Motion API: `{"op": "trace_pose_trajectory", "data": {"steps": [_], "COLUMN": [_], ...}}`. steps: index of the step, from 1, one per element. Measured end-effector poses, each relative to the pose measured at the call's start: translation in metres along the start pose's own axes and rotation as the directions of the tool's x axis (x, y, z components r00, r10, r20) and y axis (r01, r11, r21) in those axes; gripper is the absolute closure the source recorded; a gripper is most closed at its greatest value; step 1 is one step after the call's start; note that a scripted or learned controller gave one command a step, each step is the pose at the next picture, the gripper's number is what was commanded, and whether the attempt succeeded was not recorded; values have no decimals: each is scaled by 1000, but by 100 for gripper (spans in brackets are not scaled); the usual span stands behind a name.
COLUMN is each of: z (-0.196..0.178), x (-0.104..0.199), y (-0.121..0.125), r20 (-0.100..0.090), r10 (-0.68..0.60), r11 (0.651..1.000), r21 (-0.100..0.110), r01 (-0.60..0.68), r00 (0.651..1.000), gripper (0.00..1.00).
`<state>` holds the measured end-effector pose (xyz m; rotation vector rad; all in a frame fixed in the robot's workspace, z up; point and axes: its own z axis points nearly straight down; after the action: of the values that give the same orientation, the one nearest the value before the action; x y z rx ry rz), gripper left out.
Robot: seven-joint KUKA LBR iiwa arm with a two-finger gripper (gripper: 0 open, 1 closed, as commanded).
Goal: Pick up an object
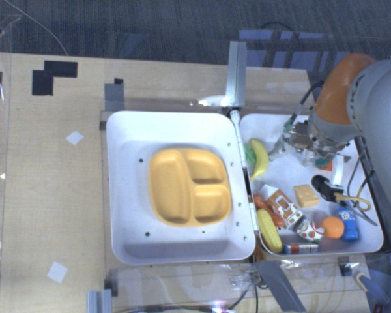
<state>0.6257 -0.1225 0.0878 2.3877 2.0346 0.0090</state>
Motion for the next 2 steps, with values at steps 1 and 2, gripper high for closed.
{"op": "trace_pose_trajectory", "data": {"steps": [1, 2], "z": [0, 0], "x": [-8, 24], "y": [39, 4], "r20": [2, 2], "r10": [-115, -122], "r11": [993, 992], "r21": [-1, -1], "r01": [115, 122], "r00": [993, 992], "gripper": [0, 0]}}
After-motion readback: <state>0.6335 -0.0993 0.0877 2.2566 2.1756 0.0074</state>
